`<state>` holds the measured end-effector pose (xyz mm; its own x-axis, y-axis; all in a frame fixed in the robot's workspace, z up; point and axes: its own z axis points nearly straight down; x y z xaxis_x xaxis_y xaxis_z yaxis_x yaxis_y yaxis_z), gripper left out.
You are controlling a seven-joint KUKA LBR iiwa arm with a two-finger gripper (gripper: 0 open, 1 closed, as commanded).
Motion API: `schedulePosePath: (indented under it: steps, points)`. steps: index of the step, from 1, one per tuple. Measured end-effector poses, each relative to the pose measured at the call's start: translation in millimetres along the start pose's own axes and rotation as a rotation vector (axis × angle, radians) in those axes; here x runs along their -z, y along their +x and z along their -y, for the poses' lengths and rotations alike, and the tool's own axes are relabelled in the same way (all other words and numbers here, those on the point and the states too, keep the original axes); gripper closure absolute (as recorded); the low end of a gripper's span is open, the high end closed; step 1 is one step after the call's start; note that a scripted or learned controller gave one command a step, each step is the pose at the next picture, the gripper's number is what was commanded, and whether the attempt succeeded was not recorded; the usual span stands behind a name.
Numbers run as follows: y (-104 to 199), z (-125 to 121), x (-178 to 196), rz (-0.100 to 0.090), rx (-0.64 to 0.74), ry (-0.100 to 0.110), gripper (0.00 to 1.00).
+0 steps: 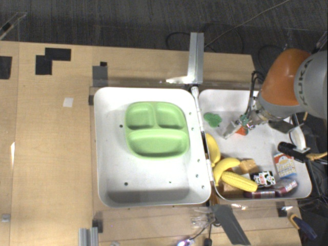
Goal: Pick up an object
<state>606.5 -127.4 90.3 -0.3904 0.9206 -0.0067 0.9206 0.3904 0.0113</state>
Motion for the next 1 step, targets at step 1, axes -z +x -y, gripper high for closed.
schedulePosePath:
  steps: [1]
  points:
    - [1.3, -3.9, 12.4, 0.002, 0.002, -0.008, 1.00]
